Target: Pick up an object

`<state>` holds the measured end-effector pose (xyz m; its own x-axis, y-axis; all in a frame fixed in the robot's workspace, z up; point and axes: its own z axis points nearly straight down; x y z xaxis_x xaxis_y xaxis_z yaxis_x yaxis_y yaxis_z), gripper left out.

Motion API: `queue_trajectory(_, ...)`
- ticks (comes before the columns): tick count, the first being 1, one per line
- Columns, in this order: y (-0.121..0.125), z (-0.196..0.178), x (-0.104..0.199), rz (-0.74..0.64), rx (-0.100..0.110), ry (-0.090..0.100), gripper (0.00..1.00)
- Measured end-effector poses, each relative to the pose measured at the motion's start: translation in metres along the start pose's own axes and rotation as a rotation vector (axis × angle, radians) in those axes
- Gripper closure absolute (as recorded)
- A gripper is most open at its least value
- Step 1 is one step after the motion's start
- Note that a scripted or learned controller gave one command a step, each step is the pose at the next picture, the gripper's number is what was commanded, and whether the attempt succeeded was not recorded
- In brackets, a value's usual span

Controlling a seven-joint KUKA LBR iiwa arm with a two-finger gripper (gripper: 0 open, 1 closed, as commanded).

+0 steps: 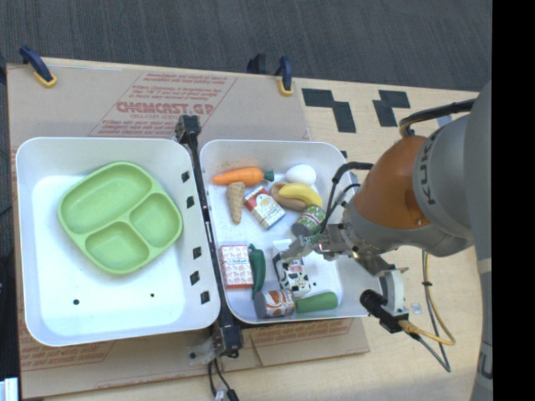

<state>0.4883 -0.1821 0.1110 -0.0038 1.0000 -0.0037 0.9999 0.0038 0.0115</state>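
Bright, even overhead light, soft short shadows, mild glare on white bins [33, 224], slight overall softness.

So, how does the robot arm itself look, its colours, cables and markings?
The arm is bulky and rounded, grey, with a wide orange band above the wrist. Dark letters run along the grey shell beside the band. Thin black cables loop near the wrist, and a yellow cable hangs below. The gripper end is small, metallic and dark.
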Motion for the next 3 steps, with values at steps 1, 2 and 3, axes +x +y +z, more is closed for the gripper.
queue_trajectory(1, 0.075, 0.020, 0.057, -0.005, 0.014, 0.005, 0.00)
queue_trajectory(2, 0.075, 0.010, 0.056, -0.007, 0.016, 0.005, 1.00)
queue_trajectory(3, 0.100, -0.113, 0.137, -0.003, 0.010, 0.005, 1.00)
